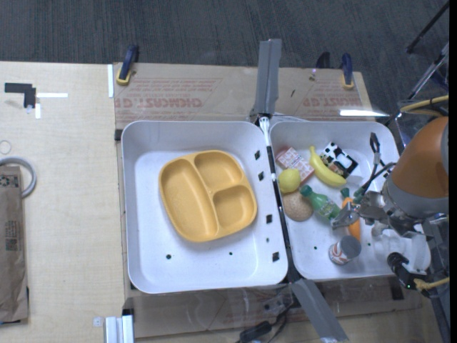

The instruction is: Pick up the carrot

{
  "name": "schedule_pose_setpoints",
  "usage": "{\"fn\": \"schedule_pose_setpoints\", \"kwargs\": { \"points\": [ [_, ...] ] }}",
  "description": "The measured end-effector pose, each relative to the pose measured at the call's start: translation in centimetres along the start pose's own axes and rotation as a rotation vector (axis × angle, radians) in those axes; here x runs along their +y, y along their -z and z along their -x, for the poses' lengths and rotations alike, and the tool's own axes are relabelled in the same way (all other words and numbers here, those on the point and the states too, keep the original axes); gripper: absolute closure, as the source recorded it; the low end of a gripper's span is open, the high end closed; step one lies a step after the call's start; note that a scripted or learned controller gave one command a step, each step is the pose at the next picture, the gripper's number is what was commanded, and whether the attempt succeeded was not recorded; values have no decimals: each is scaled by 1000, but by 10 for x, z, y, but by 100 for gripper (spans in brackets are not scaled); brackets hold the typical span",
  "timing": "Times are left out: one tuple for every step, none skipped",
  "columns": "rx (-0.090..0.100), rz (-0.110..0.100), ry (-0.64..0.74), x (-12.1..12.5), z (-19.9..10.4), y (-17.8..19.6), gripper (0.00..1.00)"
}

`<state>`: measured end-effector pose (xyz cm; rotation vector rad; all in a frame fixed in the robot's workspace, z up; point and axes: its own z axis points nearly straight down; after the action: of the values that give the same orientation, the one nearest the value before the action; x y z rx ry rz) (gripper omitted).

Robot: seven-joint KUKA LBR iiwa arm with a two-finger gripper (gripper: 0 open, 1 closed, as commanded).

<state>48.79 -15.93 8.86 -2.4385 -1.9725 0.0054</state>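
The carrot (pixel 354 229) is a small orange piece lying in the right bin (pixel 314 266), between the green bottle and a small can. My gripper (pixel 350 219) reaches in from the right and sits low, right on top of the carrot. It covers the carrot's middle, so orange shows just above and below the gripper's tip. The grey wrist with its orange band (pixel 428 159) hangs over the bin's right edge.
Around the carrot lie a green bottle (pixel 319 201), a can (pixel 343 251), a banana (pixel 325 170), a lemon (pixel 289 180), a brown round item (pixel 298 206), a pink packet (pixel 295 159) and a black-and-white toy (pixel 338 159). A yellow divided plate (pixel 207 194) sits in the left bin (pixel 143 263).
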Motion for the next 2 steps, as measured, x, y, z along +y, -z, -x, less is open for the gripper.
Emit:
{"fn": "schedule_pose_setpoints", "kwargs": {
  "points": [
    [0, -8, -2, -1, 1, 5, 100],
    [-1, -2, 7, -23, -57, 42, 100]
  ]
}}
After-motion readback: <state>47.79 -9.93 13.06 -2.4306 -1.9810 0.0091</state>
